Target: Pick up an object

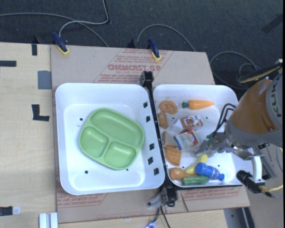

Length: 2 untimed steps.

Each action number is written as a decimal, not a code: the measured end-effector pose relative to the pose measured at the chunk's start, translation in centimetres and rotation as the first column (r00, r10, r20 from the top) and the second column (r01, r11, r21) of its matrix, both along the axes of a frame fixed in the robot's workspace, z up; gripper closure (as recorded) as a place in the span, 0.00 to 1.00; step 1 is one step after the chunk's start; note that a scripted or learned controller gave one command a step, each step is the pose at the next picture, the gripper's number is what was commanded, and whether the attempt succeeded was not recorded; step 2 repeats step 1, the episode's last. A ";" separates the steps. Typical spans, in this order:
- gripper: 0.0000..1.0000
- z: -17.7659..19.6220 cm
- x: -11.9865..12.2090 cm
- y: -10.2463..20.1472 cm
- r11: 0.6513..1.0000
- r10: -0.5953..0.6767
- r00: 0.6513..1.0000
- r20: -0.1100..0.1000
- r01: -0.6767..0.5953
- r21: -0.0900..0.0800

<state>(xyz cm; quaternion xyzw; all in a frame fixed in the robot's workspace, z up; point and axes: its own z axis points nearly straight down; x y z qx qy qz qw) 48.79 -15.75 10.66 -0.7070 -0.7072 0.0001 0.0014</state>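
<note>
Clutter is my worry: the gripper [205, 150] hangs low in the right bin [228, 95], just above the blue bottle [214, 171] and yellow piece [201, 159]. I cannot tell its state. Beyond lie the packet [186, 139] and carrot [197, 104]. Packed toys could deflect it.

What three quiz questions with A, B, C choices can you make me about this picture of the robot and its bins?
1. Where is the green plate?
A. left bin
B. right bin
C. on the floor

2. What colour is the carrot?
A. blue
B. orange
C. purple

3. How does the green plate lie?
A. flat, open side up
B. upside down
C. standing on its edge

Answers: 1 A, it lies in the left bin. 2 B, it is orange with a green end. 3 A, its three hollows face up.
</note>
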 end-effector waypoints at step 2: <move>1.00 7.9 -0.3 8.6 1.000 0.002 1.000 0.007 -0.002 -0.003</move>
